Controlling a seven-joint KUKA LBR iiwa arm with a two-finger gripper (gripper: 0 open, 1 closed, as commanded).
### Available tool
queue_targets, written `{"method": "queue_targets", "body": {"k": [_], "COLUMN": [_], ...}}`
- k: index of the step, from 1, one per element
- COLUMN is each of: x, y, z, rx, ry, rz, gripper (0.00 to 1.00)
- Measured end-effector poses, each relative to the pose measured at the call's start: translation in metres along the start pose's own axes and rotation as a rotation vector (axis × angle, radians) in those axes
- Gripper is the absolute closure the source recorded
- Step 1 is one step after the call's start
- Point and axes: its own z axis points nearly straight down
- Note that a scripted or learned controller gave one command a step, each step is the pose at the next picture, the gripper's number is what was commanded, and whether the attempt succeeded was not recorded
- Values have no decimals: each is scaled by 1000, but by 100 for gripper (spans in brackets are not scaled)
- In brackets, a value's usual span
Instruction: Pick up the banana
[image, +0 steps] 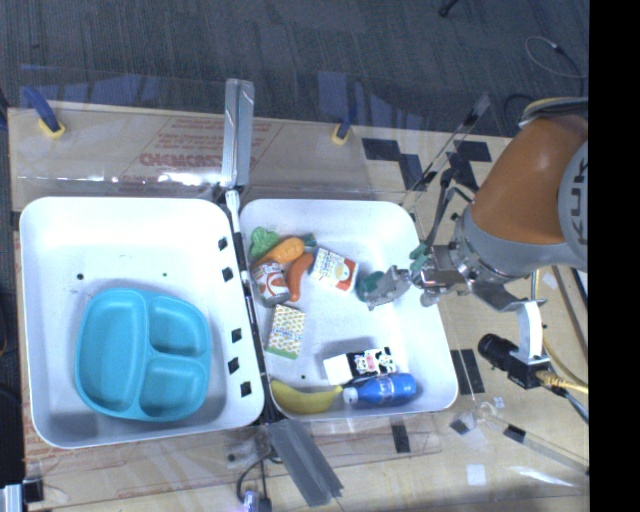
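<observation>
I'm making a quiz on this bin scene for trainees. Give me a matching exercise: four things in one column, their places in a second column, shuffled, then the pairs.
Things:
1. banana
2. blue divided tray
3. carrot
4. tool

Places:
A. left bin
B. near edge of the right bin, beside the blue bottle
C. over the right bin's right side
D. far-left corner of the right bin

Pairs: 1-B, 2-A, 3-D, 4-C
</observation>
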Motion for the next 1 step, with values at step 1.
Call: {"method": "queue_targets", "body": {"k": [1], "x": [50], "y": [-15], "z": [79], "rx": [0], "ry": [0], "rz": [-105], "gripper": [0]}}
